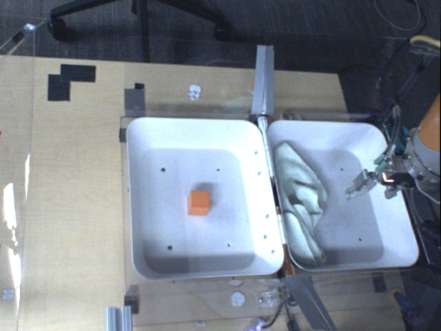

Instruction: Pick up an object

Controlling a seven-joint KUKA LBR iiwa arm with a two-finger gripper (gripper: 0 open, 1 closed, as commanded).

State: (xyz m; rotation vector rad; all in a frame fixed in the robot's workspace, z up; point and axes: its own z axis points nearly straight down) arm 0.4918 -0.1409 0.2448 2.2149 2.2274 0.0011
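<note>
**Reaching Over the Right Bin, Nothing in the Grip**

Lying well apart: an orange cube (199,203) near the middle of the left bin (148,138), alone on the flat floor with free space on every side, likely the easier pick. Slumping along the left wall of the right bin (396,254): a white cloth (301,193), crumpled lengthwise and running from near the top edge almost to the bottom, probably harder to pinch cleanly against the wall.

Entering from the right, at about mid-height of the right bin: the arm (427,154), orange band just visible at the frame edge, wrist angled leftward and down. Hanging over the bin's bare right half, just beside the cloth but apart from it: the gripper (363,183), fingers seemingly parted and grasping nothing. Pointing toward the cloth rather than the cube, to judge by the tilt; pick not yet made.
</note>
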